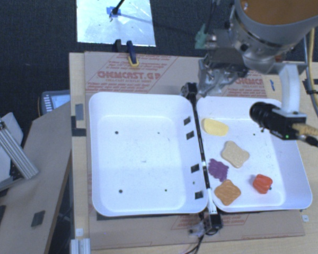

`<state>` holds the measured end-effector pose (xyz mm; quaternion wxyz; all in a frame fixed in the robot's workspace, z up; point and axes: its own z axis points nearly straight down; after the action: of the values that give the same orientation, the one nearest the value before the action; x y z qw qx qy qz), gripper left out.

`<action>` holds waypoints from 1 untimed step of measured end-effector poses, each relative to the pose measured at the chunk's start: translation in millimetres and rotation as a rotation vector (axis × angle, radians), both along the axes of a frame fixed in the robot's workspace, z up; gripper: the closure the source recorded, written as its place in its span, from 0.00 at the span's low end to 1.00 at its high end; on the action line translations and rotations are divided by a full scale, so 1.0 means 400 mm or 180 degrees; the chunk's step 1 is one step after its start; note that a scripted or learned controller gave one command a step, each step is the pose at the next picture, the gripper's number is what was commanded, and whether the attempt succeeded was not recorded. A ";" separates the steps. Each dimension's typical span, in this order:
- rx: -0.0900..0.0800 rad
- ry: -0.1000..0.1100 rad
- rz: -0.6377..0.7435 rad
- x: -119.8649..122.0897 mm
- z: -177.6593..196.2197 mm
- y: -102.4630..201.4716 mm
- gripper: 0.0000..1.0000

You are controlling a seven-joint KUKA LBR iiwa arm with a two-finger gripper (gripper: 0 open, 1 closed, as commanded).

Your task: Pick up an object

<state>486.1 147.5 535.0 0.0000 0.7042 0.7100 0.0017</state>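
Both bins: left bin [140, 157] bare, pincer [214, 81] above right bin's [286, 163] far edge

- Bench [77, 142]: light wood.
- Brown printed cardboard sheet [148, 70]: lies flat on the bench.
- Two white bins, left bin [98, 142] and right bin [294, 168]: side by side on the cardboard.

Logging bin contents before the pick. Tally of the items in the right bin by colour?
Yellow: 1, the yellow piece
Beige: 1, the beige piece
Purple: 1, the purple piece
Orange: 1, the orange piece
Red: 1, the red piece
Total: 5, all lying in the right bin
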 end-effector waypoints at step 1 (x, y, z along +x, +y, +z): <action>0.0001 0.0001 0.0007 0.037 -0.001 0.184 1.00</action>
<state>500.8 220.9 534.5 -0.0002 0.7033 0.7109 0.0017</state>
